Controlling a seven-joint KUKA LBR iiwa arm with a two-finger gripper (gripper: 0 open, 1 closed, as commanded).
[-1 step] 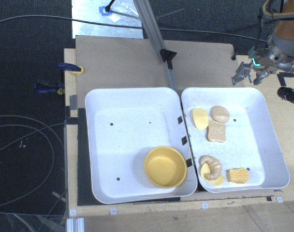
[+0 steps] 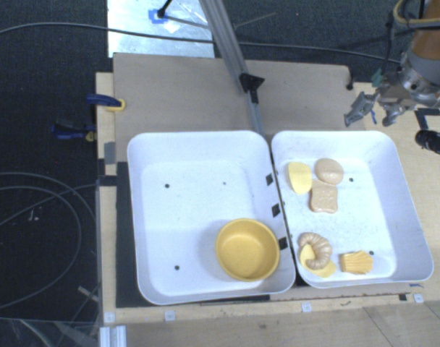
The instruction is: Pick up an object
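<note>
Gripper [image 2: 370, 112] at upper right of frame, above right bin [image 2: 404, 186] rim, fingers spread, nothing between them. We see food pieces in right bin centre: bun [image 2: 328, 170] touching biscuit [image 2: 324, 198]. Risk we judge: fingers catch both, slip.

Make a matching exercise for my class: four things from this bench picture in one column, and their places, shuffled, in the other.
Things:
1. yellow bowl
2. gripper
3. tan square biscuit
4. ridged yellow piece

Places:
A. above the right bin's far rim
B. right bin, near corner
C. left bin, near its front
D. right bin, below the round bun

Pairs: 1-C, 2-A, 3-D, 4-B
</note>
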